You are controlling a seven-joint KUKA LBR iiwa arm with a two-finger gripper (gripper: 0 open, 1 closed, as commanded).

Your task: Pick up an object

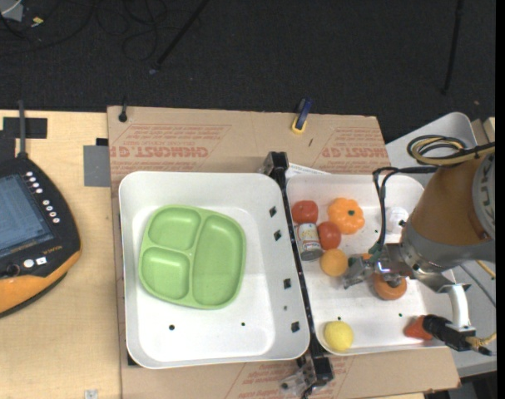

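Gripper: low in the right bin, reaching in from the right; whether its fingers are apart or closed cannot be told, and nothing is seen held.
Nearest thing: a small orange ball, just left of the gripper and close to touching it.
Handling, as judged: light, rigid toy fruit with a smooth rounded skin; likely to roll or slip unless pinched across its widest part.
Other candidates: a red ball and a small can up and left of the gripper; a red tomato and an orange pumpkin farther up; a lemon below and left.
Under the wrist: an orange-red piece, partly hidden, identity unclear.
Left bin: holds a green divided plate, well apart from the gripper.
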